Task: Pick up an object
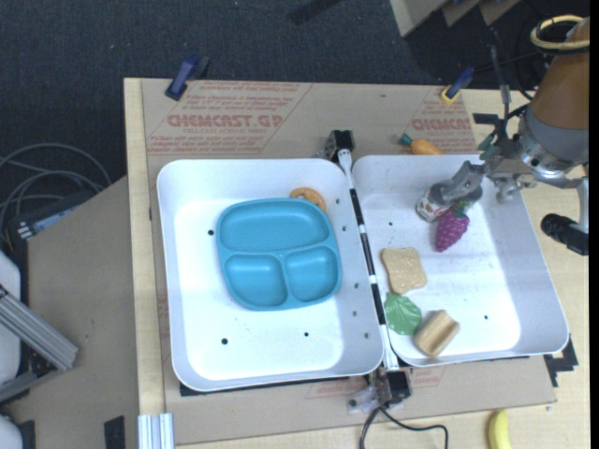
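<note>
Cardboard-topped bench (234,120) (dark carpet (112,26) behind)

Bench (140,251) w/ 2 white bins (187,279), carrot (423,145).

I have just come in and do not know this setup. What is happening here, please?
A grey robot arm reaches in from the right over the right bin. Its gripper is low, right above a purple bunch of grapes; whether it grips them cannot be told. A cracker, a green leaf and a bread roll lie nearer the front. The left bin holds a blue divided plate.
</note>
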